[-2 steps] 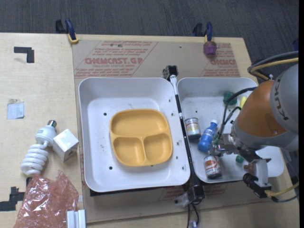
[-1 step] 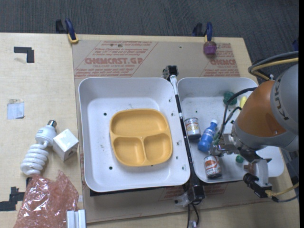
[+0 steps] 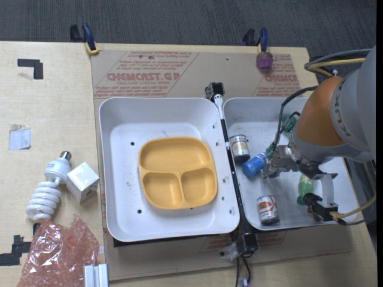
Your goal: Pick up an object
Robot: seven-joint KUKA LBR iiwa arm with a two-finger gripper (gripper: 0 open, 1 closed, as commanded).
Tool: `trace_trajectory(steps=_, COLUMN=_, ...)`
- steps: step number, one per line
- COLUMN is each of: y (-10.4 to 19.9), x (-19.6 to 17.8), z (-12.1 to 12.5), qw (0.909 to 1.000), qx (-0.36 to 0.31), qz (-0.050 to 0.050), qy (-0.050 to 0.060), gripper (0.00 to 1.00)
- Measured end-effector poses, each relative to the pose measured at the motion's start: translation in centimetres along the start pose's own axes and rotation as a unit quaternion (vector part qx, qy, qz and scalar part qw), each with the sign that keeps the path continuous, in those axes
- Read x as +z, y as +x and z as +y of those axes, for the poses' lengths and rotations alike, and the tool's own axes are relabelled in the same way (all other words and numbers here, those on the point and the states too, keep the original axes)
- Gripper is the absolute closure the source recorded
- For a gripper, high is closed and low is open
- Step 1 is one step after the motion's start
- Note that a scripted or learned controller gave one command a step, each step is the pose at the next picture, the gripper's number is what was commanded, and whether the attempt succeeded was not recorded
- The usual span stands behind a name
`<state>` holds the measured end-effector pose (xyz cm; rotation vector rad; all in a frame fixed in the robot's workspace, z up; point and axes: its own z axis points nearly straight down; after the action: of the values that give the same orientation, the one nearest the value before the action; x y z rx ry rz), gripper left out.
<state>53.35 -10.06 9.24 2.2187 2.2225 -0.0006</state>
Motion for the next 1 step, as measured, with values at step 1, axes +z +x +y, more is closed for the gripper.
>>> trace_trajectory(steps=1, y=0.08, x=0.03, z=-4.03, qw=1.0, qx=0.001, qz=0.001, qy=0.001, gripper=0.0)
